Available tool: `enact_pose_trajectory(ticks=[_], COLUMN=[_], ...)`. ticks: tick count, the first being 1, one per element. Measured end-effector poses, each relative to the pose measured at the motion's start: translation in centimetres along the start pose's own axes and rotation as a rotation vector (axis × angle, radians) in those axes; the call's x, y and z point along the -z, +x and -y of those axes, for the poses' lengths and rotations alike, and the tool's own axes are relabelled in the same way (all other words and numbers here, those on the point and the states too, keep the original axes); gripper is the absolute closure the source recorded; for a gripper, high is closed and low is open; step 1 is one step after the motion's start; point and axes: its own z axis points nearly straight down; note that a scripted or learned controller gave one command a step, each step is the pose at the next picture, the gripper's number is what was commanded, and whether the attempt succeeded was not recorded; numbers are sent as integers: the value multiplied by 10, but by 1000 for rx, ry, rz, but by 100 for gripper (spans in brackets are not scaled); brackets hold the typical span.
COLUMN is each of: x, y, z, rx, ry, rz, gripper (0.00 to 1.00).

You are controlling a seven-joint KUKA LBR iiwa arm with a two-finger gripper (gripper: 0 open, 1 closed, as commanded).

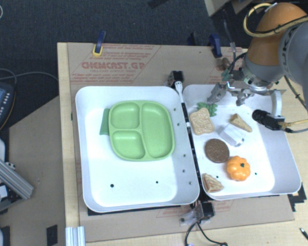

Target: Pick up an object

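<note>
The arm point(277, 40) enters from the upper right of the camera view, its orange band uppermost and its grey wrist angled down toward the far edge of the right bin point(285, 152). The gripper point(227, 91) hangs over the bin's upper left corner. Its two fingers are spread apart, with nothing between them: one fingertip point(214, 95) points toward the green leafy item point(209, 108), the other sits nearer the wrist.

The right bin contains the pickable objects:
- a square cracker point(200, 121) just beside the leafy item;
- a tan wedge point(241, 122) to its right;
- a pale translucent block point(231, 135) near the centre;
- a round brown disc point(216, 150) below the cracker;
- a small orange pumpkin point(238, 168) just beside the disc;
- a triangular sandwich piece point(211, 182) at the bin's near left corner.

The left bin point(92, 173) holds a green divided plate point(141, 129).
</note>
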Motion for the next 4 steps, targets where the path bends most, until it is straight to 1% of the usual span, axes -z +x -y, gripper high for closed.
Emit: enact_pose_trajectory(ticks=[1, 2, 3, 4], x=[-54, -55, -42, 6], y=[4, 5, 4, 5], z=[3, -1, -4, 4], rx=[-1, 2, 1, 0], ry=[-13, -17, -30, -12], rz=[-3, -1, 1, 2], gripper=[0, 0, 100, 100])
